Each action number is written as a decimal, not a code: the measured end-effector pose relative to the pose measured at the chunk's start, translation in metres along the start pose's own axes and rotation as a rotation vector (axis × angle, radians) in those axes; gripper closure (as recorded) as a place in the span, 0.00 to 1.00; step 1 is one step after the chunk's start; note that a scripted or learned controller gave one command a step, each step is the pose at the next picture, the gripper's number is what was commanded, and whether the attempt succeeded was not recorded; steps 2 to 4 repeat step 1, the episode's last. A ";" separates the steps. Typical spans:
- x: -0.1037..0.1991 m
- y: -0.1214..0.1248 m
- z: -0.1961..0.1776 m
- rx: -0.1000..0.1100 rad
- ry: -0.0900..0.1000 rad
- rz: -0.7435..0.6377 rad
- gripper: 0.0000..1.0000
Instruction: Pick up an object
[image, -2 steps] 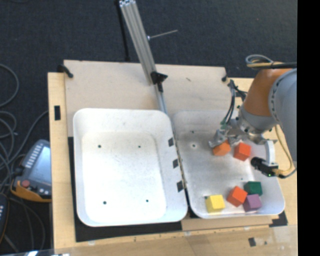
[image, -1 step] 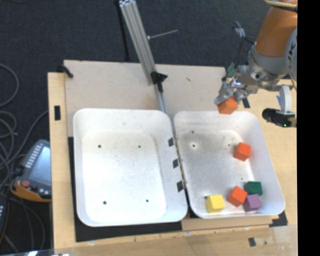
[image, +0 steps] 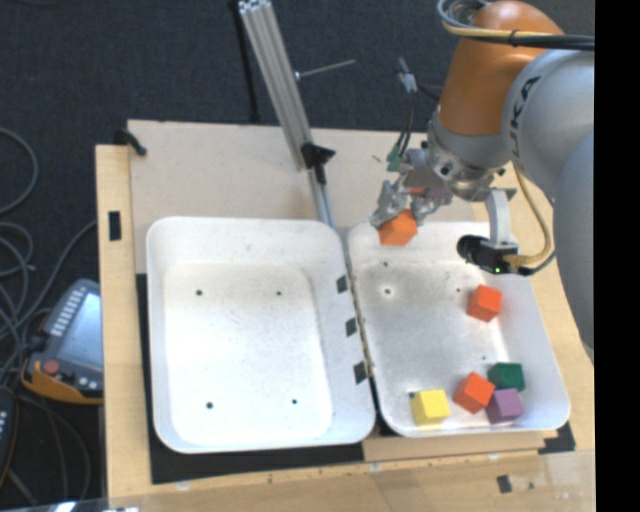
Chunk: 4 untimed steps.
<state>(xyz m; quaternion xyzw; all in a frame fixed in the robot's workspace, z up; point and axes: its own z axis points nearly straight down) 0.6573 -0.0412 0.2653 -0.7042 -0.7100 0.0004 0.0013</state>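
I see the bench (image: 230, 165) first, a pale board carrying both bins, with dark floor around it and a slanted metal rail (image: 285, 95) crossing its far edge.

The arm (image: 520, 90) reaches in from the right, grey with its orange band sitting above the wrist, hanging over the far end of the right bin.

The left bin (image: 170, 300) is white and shallow, speckled with grime. The right bin (image: 545, 345) sits just beside it, their rims touching along the middle.

The gripper (image: 402, 213) points down over the far left corner of the right bin. Between its fingers I see an orange cube (image: 398, 230), tilted and gripped from above. It looks lifted clear of the bin floor, though from this slant I can't be fully sure of the gap beneath it.

Smaller items in the right bin: a red-orange cube (image: 484, 302) alone toward the right wall, well apart from the gripper. At the near end a cluster sits close together: another orange cube (image: 473, 392), a green cube (image: 507, 376) just behind it, a purple cube (image: 506, 404) touching both, and a yellow cube (image: 432, 405) a little to the left.

Off the bench to the left, a handheld pendant (image: 70, 335) lies among cables.
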 end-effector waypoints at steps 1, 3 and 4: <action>0.062 0.023 0.074 0.005 0.000 0.001 1.00; 0.062 0.023 0.074 0.005 0.000 0.001 1.00; 0.062 0.023 0.074 0.005 0.000 0.001 1.00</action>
